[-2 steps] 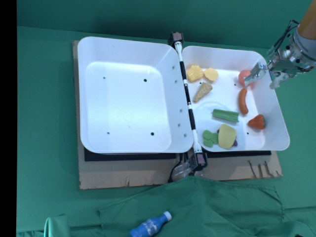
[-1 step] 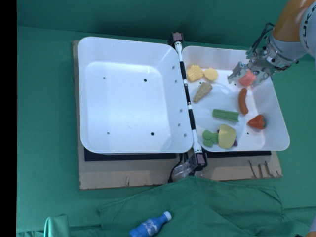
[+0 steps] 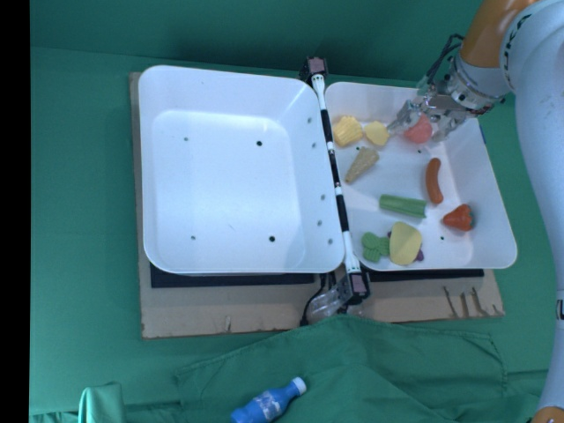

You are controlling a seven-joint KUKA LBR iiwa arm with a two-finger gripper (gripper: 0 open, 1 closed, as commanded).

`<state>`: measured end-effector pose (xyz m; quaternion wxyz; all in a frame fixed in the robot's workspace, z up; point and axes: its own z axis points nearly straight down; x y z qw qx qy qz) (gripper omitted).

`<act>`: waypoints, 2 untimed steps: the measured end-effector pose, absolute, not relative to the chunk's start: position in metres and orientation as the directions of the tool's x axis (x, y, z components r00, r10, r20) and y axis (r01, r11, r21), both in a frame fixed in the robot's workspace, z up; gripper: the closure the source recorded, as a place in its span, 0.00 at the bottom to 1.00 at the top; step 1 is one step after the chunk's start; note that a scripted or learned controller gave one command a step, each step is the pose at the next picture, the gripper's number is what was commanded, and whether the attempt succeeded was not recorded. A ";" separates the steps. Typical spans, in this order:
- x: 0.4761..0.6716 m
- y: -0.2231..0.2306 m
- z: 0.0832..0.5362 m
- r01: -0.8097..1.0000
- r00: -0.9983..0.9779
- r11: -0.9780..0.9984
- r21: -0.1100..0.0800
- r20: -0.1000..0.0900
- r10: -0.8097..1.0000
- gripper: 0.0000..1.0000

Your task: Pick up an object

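the metal two-finger gripper point(image 3: 421, 122) is sitting low in the right shallow white plastic bin point(image 3: 493, 236), its fingers spread around a rounded pink-red plastic piece point(image 3: 419, 131) near the bin's far edge. a smooth orange sausage-shaped toy point(image 3: 433, 181) and a ridged green stalk point(image 3: 403, 205) are lying nearer the camera, apart.

bins point(image 3: 229, 95): glossy white plastic; cloth point(image 3: 79, 236): matt green; board point(image 3: 220, 315): cardboard

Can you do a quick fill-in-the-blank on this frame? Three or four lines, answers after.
1. All the toy foods lie in the ____ bin as the camera sees it.
2. The gripper hangs over a ____ coloured piece.
3. The green stalk lies beside a ____ sausage.
4. A ____ bottle lies on the cloth outside the bins.

Answers: right; pink; red; blue
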<state>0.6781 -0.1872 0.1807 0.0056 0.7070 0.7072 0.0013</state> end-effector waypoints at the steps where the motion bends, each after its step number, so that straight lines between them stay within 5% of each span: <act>1: 0.679 -0.189 0.200 1.000 0.004 -0.004 0.021 -0.011 1.000 1.00; 2: 0.698 -0.190 0.185 1.000 0.002 -0.002 -0.023 -0.001 1.000 1.00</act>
